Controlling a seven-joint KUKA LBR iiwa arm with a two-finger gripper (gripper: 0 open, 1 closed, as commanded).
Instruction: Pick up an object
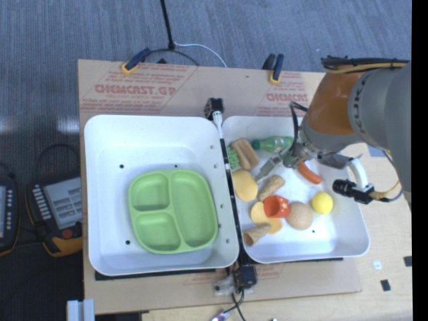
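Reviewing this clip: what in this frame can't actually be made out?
- Pincer: in the camera view the wrist above covers most of it, so its state and any contact with the toys are unreadable.
- Green bottle: its right end goes under the arm.
- Orange carrot-like piece: its upper end is hidden by the arm.
- Pile of toy food in the right bin: pieces overlap, and several are too small to identify.

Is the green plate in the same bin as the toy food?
No, the green plate lies alone in the left bin, while the toy food sits in the right bin.

A robotics lab. 2 white bins (100, 179) sit on a clamped board (134, 85) over grey carpet (67, 19). Control gear (57, 202) lies at 9 o'clock.
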